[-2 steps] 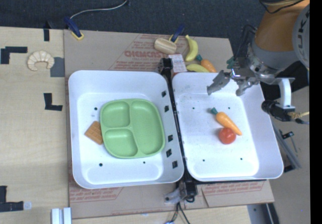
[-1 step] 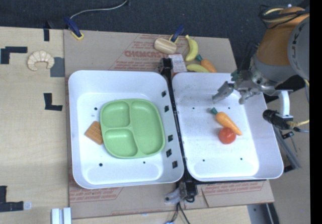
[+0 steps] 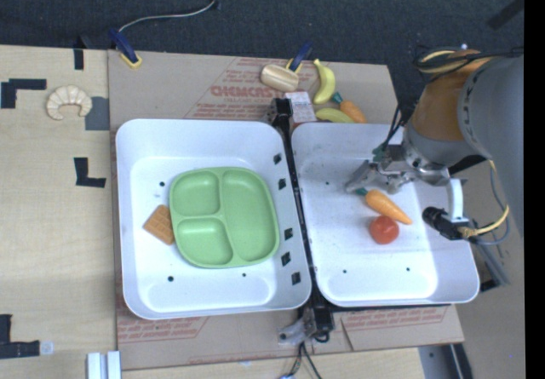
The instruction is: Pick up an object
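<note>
Camera view: arm reaches in from the right, end effector [image 3: 368, 179] low in the right bin [image 3: 332, 275], just above the upper-left end of the carrot [image 3: 389, 205]. Fingers look slightly apart with nothing between them, though they blur into dark metal, so it's a judgement. Carrot lies slanted on the bin floor, near or touching the fingertips; can't tell which. Tomato [image 3: 384, 230] sits just below the carrot, close beside it. Likely target is the carrot, given the end effector's position over it; grasp not yet made. Left bin [image 3: 136, 284] holds a green divided plate [image 3: 225, 217] with an orange cracker-like piece [image 3: 159, 224] tucked partly under its left edge, well apart from the arm. Outside the bins on the surface [image 3: 51, 198]: a croissant [image 3: 69, 101] far left, and a cluster of banana [image 3: 324, 83], bread roll [image 3: 279, 76] and small items behind the bins, partly overlapping and hard to separate. The wrist hides the bin's right wall.
</note>
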Tool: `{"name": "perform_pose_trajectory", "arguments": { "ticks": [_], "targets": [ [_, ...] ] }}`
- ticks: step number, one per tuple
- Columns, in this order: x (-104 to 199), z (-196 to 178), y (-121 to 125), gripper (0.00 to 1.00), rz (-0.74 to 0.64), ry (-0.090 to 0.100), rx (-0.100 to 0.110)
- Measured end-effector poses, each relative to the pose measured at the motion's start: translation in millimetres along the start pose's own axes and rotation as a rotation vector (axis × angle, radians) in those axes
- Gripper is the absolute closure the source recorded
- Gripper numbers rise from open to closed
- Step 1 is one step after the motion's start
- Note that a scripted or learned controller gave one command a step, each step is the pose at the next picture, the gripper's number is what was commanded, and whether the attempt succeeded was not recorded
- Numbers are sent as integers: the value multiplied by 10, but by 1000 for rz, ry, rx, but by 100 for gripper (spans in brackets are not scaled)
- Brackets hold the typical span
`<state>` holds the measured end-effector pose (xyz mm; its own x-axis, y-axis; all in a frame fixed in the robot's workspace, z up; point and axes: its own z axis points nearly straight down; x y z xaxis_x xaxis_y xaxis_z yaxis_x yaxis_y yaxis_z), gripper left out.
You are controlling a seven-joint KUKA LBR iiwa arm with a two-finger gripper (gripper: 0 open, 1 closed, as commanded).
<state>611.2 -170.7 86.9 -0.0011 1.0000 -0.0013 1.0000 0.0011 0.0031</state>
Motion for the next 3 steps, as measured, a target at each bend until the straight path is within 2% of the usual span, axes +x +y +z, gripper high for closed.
{"name": "perform_pose_trajectory", "arguments": {
  "ticks": [1,2,3],
  "targets": [
    [5,-2,-634,0,1,-1,-1],
    [413,-1,-829,0,0,-1,-3],
    [410,-99,-825,100,1,-2,-3]
  ]
}}
